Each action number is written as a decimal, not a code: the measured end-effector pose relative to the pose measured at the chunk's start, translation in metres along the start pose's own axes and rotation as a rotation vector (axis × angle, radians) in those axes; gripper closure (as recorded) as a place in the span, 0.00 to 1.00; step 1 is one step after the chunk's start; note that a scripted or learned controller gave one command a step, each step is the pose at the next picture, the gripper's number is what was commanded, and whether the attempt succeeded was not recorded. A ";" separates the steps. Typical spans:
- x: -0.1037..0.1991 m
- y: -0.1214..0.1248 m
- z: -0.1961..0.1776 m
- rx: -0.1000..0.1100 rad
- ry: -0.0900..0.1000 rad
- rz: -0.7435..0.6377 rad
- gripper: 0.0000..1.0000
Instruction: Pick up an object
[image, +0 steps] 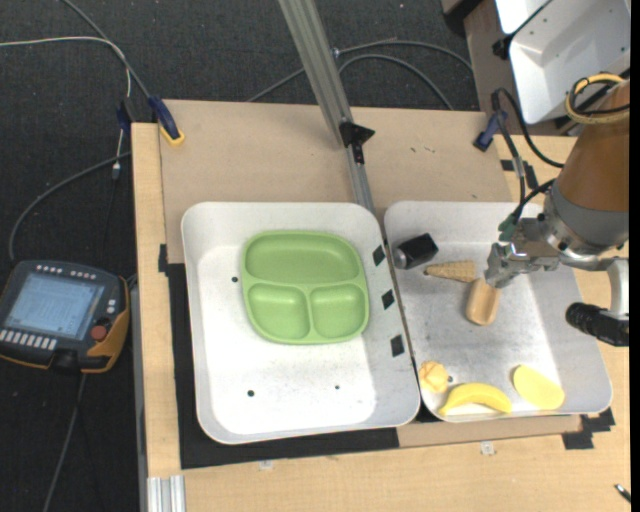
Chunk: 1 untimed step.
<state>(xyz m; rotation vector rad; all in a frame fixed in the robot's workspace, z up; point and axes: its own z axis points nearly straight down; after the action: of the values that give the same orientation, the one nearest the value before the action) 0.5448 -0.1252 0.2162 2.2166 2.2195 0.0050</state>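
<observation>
My gripper (499, 272) hangs over the right bin (570, 340), near its upper middle. A tan, cork-like piece (481, 304) lies right below the gripper tip, close to it or touching it; which one is unclear. A waffle cone (452, 270) lies on its side just to the gripper's left. Along the bin's front edge rest a banana (473, 399), a yellow slice (538, 387) and a small pale food piece (434, 375).
A black block (415, 249) sits at the right bin's upper left corner. The left bin (215, 380) holds a green divided plate (305, 286). A metal pole (330, 90) slants in above the bins. A teach pendant (60, 315) lies off the bench at left.
</observation>
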 end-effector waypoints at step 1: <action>0.053 0.004 0.005 0.007 0.004 -0.005 1.00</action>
<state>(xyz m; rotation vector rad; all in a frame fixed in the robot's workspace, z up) 0.5484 -0.0726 0.2114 2.2167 2.2304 0.0020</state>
